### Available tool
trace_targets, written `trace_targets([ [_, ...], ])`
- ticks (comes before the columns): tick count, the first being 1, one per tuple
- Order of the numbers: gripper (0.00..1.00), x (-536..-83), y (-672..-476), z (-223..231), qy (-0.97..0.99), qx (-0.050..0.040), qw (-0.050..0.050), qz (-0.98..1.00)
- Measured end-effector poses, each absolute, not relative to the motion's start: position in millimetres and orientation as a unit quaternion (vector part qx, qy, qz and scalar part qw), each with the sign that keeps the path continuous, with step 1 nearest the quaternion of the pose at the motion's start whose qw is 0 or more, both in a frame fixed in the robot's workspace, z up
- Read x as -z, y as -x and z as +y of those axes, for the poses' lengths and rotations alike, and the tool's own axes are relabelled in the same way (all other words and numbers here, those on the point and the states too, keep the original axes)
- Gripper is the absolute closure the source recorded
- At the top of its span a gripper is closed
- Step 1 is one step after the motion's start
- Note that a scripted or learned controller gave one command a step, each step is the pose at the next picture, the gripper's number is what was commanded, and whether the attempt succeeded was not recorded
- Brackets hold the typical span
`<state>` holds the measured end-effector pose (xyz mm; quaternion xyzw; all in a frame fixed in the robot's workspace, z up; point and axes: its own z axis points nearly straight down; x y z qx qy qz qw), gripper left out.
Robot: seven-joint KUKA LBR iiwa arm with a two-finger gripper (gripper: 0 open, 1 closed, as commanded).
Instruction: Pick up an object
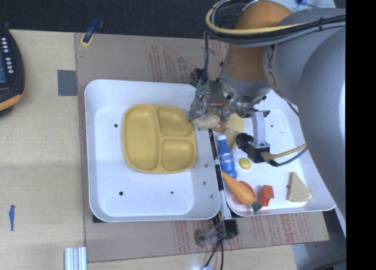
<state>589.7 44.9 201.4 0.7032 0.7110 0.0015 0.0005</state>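
Nearest of all, a toy carrot [239, 190] lies at the near edge of the right bin [317, 204], with a small red piece [266, 194] just to its right and a pale wedge [298, 188] further right. A blue bottle [225, 156] lies just beyond the carrot, along the bin's left wall. The jaws [207, 111] hang over the wall between the bins, above a tan object [207, 122]; whether they are open or closed cannot be told. A yellow divided plate [158, 138] sits in the left bin [106, 192].
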Motion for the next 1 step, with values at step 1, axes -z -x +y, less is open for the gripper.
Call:
trace_targets([
  [1,1.0,-216.6,-594.3,-20.6,-0.708,0.0012,0.001,0.706],
])
